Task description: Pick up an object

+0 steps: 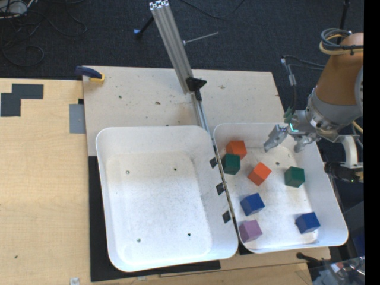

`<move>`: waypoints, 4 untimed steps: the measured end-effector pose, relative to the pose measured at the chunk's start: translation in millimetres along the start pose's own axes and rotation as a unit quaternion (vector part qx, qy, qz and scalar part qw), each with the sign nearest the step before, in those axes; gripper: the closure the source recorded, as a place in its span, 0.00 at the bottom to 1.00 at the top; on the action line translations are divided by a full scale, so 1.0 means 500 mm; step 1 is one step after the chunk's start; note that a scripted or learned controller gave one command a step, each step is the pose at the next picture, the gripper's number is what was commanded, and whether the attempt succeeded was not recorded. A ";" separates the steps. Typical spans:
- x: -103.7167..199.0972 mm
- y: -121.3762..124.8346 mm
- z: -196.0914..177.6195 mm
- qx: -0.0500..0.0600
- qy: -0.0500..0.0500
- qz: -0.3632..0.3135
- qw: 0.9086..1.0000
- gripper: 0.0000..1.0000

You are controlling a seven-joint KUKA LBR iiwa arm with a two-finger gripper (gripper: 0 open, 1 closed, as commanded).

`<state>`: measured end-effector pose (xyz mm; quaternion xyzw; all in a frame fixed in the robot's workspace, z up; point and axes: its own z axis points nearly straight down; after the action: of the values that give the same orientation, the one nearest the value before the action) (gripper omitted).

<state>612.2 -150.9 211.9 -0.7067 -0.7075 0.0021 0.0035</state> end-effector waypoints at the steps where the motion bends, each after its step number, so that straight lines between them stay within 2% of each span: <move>1: 0.000 0.002 -0.005 -0.002 0.000 0.000 1.000 0.00; 2: -0.003 0.019 0.108 0.000 0.000 0.000 1.000 0.00; 3: -0.017 0.016 0.229 0.000 0.000 0.001 1.000 0.00; 4: -0.016 0.018 0.240 -0.004 0.000 0.001 1.000 0.00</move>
<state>620.2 -158.4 92.0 -0.7076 -0.7066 -0.0002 0.0007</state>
